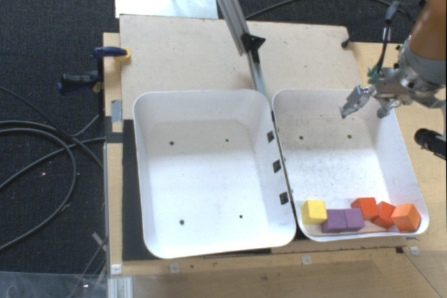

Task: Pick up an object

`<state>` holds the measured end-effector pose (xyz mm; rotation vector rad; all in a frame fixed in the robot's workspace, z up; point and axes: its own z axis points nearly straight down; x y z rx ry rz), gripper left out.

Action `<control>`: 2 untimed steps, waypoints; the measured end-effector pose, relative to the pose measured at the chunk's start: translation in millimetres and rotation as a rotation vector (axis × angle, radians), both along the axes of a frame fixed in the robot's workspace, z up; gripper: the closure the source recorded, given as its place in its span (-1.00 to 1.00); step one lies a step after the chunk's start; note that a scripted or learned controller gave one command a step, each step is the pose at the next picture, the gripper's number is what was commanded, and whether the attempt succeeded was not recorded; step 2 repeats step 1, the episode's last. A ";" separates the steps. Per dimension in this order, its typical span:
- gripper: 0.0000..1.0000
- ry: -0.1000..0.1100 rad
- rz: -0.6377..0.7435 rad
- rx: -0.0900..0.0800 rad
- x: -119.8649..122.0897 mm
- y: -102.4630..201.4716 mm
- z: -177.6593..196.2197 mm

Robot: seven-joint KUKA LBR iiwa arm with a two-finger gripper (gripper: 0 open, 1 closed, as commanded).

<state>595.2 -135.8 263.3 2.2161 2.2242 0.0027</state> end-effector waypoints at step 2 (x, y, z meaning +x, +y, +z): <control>-1.00 0.009 -0.005 0.001 -47.2 -26.6 -137.7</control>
